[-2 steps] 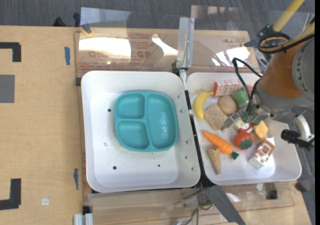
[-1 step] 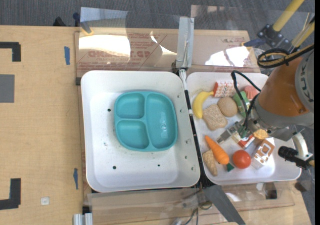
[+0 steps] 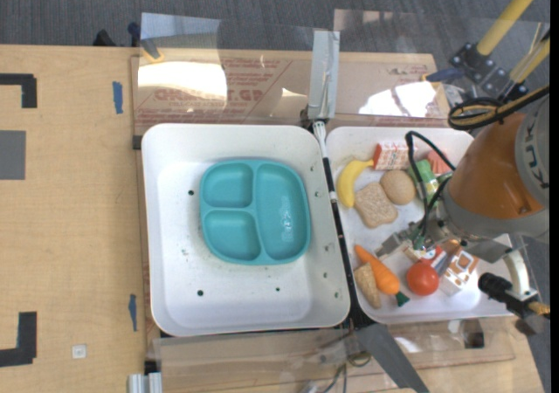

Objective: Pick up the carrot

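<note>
The carrot is orange with a green stub and lies slanted near the front left of the right bin. My gripper hangs low over the middle of that bin, just right of and behind the carrot, directly above a red tomato. Nothing shows as held. The grey arm with its orange band comes in from the right and hides part of the bin behind it.
The right bin also holds a banana, a bread slice, a brown bun, a red-and-white carton, a green item and a small box. A teal divided plate sits in the left bin.
</note>
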You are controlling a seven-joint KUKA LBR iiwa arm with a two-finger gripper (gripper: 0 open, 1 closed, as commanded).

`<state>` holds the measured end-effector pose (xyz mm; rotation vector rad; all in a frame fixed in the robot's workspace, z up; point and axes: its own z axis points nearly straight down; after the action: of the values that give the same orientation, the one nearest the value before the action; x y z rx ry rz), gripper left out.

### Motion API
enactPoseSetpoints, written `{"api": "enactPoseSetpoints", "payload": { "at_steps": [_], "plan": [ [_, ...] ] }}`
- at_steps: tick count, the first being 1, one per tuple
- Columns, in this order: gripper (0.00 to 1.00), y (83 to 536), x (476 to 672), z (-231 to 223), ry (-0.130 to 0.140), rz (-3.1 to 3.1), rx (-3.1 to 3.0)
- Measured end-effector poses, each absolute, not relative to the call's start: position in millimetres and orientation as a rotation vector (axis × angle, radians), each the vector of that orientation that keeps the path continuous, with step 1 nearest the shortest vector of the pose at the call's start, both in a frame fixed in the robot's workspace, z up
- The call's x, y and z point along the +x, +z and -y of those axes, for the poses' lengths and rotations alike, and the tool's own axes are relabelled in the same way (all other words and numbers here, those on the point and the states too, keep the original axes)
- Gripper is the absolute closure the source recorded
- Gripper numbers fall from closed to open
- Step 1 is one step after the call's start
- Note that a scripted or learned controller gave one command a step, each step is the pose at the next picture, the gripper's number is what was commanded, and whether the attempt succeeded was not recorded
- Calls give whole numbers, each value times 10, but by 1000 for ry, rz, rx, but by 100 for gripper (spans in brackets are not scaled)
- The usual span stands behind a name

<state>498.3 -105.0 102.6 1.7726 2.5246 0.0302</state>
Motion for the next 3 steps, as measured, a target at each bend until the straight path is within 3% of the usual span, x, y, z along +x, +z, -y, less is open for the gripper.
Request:
{"api": "enactPoseSetpoints", "payload": {
  "at_steps": [1, 3],
  "plan": [
    [0, 1027, 4973, 1045, 36, -2486, 1829],
    [0, 1023, 4906, 1225, -1, -2853, 1202]
  ]
}}
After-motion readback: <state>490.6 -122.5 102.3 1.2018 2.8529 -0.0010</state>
